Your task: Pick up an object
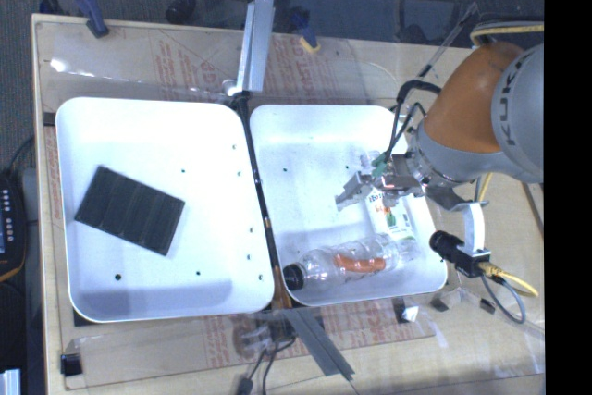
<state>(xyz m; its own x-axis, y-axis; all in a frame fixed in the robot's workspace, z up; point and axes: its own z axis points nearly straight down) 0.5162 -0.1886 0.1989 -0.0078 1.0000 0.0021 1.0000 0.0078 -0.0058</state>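
In the right bin [305, 153] my gripper [368, 184] hangs low near the right wall, at the upper end of a small white packet [389, 216] with green and red print. Whether it touches the packet is unclear. A clear plastic bottle [356, 262] with a black cap and something orange inside lies on its side along the bin's front wall, just below the packet. A flat black ribbed pad [129, 209] lies in the left bin [185, 125].
A raised divider [259, 199] runs between the two bins. The grey and orange arm [481, 111] reaches in over the right rim. Blue clamps [92, 14] sit at the bench's back edge.
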